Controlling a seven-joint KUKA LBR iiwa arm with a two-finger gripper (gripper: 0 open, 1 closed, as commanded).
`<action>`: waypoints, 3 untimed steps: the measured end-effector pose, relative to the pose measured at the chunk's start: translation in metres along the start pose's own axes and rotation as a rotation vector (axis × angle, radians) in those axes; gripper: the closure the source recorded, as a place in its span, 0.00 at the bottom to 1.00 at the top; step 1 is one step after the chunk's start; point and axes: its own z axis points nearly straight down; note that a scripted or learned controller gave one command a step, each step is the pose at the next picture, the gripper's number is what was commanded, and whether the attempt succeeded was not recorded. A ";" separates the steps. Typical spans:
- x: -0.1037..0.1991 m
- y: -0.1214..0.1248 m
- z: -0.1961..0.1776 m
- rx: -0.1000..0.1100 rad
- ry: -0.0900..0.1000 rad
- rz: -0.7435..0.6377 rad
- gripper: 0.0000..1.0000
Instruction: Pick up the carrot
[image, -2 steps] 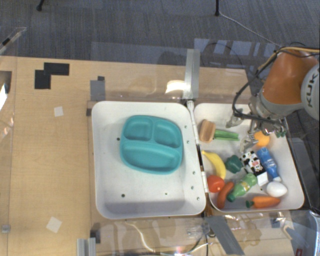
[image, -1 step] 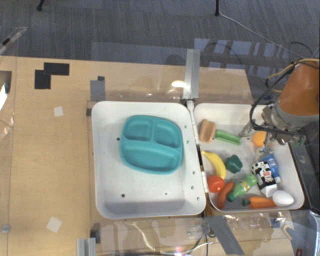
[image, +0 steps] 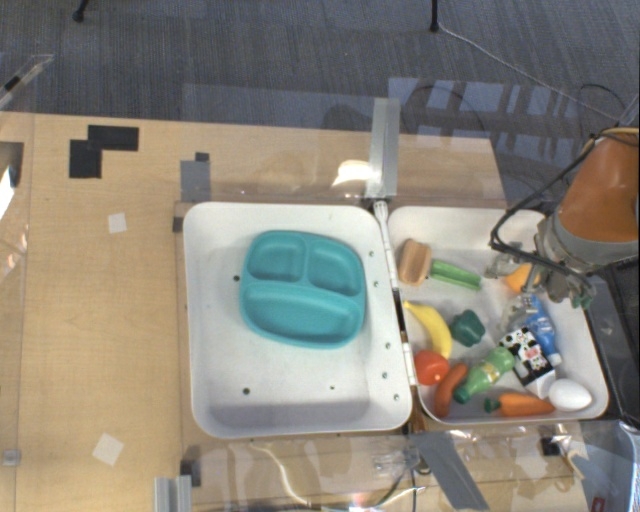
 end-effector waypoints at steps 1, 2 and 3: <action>0.006 0.000 0.000 0.000 0.000 0.305 0.00; 0.065 0.041 -0.002 0.000 -0.001 0.338 0.00; 0.026 0.022 -0.001 0.001 -0.001 0.686 0.00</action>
